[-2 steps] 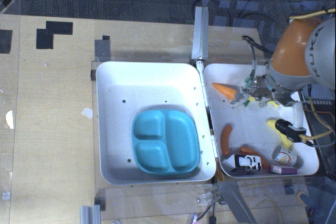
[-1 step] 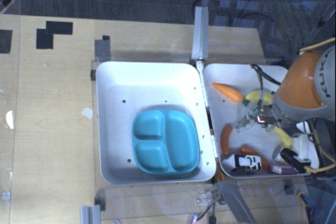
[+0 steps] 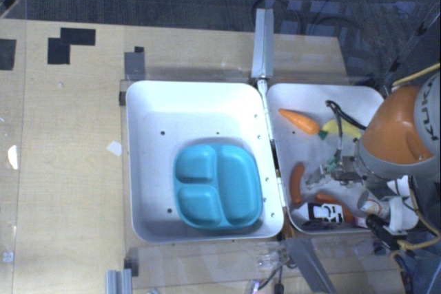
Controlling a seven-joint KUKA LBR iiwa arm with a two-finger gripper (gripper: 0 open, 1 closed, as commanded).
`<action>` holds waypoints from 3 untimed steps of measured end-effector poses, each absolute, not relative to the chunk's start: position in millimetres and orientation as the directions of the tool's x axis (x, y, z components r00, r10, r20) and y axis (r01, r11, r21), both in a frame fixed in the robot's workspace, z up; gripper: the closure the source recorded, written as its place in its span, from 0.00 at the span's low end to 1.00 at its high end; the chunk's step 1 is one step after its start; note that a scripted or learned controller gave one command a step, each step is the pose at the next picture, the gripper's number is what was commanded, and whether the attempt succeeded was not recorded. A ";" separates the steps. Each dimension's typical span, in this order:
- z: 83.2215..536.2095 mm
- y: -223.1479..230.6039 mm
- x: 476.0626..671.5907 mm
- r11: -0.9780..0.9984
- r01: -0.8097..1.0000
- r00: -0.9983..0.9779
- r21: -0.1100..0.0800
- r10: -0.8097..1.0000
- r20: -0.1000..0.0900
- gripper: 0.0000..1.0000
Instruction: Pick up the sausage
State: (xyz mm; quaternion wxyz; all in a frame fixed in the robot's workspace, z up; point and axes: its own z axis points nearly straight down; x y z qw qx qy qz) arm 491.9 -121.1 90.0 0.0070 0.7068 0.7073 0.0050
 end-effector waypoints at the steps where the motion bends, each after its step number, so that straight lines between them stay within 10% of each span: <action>1: 90.9 -89.4 493.1 0.284 0.959 -0.283 0.019 0.959 -0.012 0.00; 2: 101.9 -86.8 495.2 0.286 0.958 -0.286 0.024 0.958 -0.009 1.00; 3: 150.1 -182.9 495.6 0.090 0.996 -0.090 0.006 0.996 -0.003 1.00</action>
